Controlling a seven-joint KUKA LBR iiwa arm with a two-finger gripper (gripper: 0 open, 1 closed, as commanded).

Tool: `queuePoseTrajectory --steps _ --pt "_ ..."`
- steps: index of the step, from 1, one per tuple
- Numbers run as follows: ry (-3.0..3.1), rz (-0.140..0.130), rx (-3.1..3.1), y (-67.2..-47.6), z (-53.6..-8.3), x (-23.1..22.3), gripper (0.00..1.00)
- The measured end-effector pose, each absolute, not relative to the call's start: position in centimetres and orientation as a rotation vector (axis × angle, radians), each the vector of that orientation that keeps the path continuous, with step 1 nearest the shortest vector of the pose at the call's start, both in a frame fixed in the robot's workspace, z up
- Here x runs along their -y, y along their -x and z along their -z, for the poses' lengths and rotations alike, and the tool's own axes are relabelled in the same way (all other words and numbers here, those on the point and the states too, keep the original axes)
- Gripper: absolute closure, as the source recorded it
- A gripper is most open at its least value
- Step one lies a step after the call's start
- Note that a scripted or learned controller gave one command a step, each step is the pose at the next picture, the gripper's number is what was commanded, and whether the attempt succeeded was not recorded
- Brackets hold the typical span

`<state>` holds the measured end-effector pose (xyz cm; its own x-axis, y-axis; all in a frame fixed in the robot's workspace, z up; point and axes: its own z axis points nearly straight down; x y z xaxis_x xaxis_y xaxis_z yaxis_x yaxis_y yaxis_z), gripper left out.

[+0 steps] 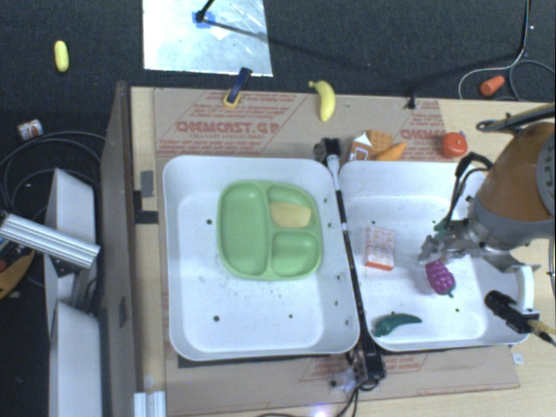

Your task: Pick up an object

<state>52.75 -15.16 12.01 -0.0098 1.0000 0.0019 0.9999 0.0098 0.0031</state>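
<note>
Right bin, contents left to right. Small white-and-red packet: flat, light, hard to pinch from above. Green pepper-like toy, near the bin's front wall. Purple toy grape bunch: knobbly, probably light, stiff plastic; take across its middle. End effector just above the bunch, state cannot be told.

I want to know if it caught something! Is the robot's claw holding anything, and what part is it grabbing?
It cannot be told. The claw sits just above the purple grapes in the right bin, but no grip on them is visible.
</note>
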Motion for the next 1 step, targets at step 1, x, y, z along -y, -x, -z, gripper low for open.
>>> queuePoseTrajectory --steps 1 --pt "-2.203 -0.014 -2.232 -53.30 -20.47 7.60 1.00"
